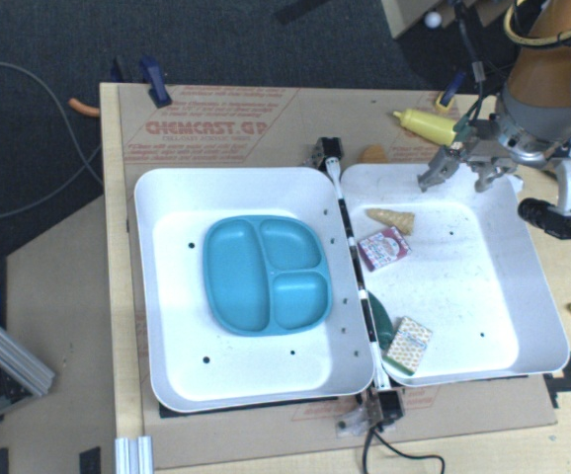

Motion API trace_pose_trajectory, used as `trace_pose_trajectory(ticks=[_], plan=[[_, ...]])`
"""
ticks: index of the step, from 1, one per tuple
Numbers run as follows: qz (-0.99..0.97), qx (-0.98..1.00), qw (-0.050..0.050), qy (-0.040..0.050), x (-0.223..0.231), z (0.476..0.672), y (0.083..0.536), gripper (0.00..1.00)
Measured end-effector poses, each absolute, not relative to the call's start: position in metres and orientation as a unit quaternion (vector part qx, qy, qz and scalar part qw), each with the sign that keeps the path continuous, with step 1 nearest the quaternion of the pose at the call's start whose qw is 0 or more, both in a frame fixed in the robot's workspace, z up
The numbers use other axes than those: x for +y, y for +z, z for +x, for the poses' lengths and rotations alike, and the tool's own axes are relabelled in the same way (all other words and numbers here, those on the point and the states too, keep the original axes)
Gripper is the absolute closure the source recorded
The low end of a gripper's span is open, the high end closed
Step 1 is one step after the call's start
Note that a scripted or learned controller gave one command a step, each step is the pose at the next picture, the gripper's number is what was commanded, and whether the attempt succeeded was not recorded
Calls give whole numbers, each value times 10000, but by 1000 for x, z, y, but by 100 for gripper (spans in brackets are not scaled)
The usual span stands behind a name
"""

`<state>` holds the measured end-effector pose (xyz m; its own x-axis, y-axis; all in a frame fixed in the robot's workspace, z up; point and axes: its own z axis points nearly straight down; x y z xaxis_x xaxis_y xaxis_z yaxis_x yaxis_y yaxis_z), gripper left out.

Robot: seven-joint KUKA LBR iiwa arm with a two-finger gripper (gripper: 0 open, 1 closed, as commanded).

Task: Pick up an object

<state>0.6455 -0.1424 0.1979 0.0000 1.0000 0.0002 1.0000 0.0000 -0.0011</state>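
Two-finger metal gripper [460,172] hovers over the shallow white right-hand bin's [523,294] far rim, fingers spread, nothing between them. In that bin: tan cone-shaped wedge [391,219], small pink carton [382,249]; a patterned packet [408,344] half-hides something green.

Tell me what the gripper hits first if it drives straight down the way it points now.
Probably bare bin floor: the gripper hangs open over the right bin near its far rim, with the cone-shaped piece off to one side. Depth is uncertain.

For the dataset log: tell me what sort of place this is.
Probably a robotics lab test bench: two shallow white bins clamped on a cardboard-covered bench, a grey robot arm's gripper above the right bin, loose black cables on dark carpet.
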Motion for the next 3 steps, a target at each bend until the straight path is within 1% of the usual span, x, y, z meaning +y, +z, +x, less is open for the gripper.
trace_pose_trajectory(ticks=[1, 2, 3], plan=[[-7068, -7074, 17, 7, -107, 648, 97, 0], [-7067, -7075, -6, -7, -92, 667, 85, 0], [-7073, -7070, 7, 7, -108, 656, 85, 0]])
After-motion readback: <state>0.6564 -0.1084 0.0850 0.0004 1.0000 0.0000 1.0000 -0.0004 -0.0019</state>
